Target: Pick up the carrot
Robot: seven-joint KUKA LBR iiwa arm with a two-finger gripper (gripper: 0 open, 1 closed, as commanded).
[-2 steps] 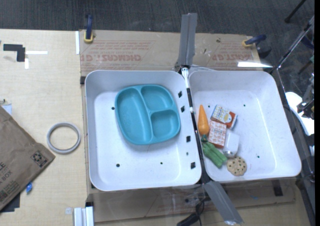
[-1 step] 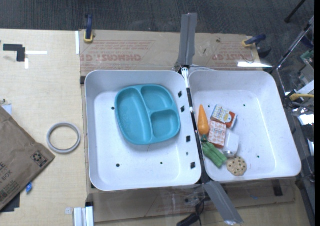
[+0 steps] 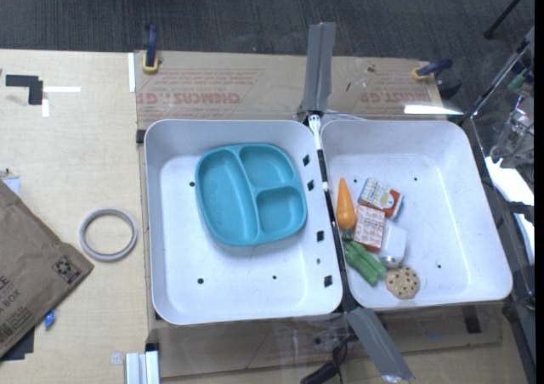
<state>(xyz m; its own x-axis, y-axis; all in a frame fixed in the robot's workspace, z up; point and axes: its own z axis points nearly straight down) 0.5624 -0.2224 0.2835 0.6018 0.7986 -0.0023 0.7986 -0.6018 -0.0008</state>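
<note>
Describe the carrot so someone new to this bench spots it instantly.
Look in the right bin, along its left wall next to the divider. The carrot lies there lengthwise, above the green pea pod and left of two snack packets. It is the only orange, tapered thing there.

The pale wood desk [image 3: 68, 161] carries two shallow white bins side by side, the left bin [image 3: 242, 310] and the right bin [image 3: 476, 204], resting on a cardboard sheet [image 3: 221, 89]. A roll of tape [image 3: 108, 234] and a brown cardboard box [image 3: 30, 268] lie beside the left bin.
</note>
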